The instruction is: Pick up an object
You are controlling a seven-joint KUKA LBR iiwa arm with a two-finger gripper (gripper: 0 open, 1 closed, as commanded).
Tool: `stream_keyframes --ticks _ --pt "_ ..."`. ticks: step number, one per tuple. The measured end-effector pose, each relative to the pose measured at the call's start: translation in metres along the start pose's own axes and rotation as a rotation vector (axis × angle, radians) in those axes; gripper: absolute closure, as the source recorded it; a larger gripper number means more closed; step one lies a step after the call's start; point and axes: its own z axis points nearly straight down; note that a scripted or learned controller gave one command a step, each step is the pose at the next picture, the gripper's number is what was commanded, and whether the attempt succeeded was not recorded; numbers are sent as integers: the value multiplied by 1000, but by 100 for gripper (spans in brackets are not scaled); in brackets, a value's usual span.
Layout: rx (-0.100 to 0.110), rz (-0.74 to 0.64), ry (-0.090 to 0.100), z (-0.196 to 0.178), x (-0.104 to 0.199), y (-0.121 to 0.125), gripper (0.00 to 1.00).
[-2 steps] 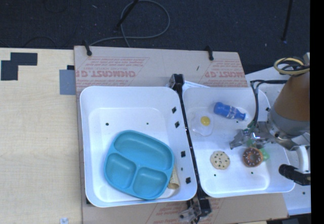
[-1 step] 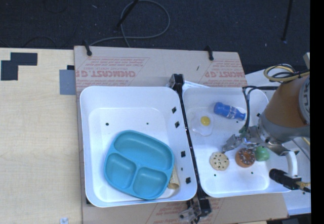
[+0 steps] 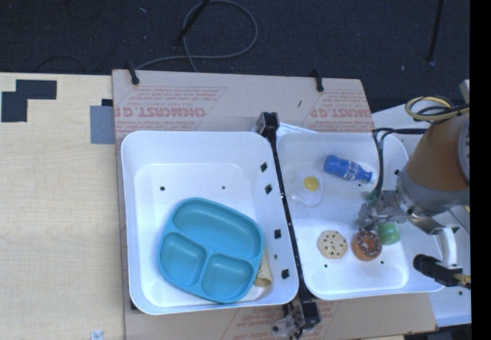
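Observation:
The right bin (image 3: 345,285) holds several small objects. A blue bottle (image 3: 347,169) lies near its far side, and a small yellow piece (image 3: 311,184) sits left of the bottle. A round speckled cookie (image 3: 332,244) and a brown doughnut (image 3: 367,246) lie near the front, with a green object (image 3: 388,233) just right of the doughnut. My gripper (image 3: 371,219) hangs low in the right bin, directly above the doughnut and touching or very close to the green object. The wrist hides what lies under it.
In the left bin (image 3: 146,177) a blue divided plate (image 3: 209,249) covers a tan item (image 3: 264,274) at its right edge. A black divider (image 3: 278,208) separates the bins. Cables (image 3: 430,107) run at the right beside the arm (image 3: 437,166).

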Motion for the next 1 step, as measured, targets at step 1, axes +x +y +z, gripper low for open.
stream_keyframes --ticks 1 --pt "-3 -2 -4 -45 6 4 100"
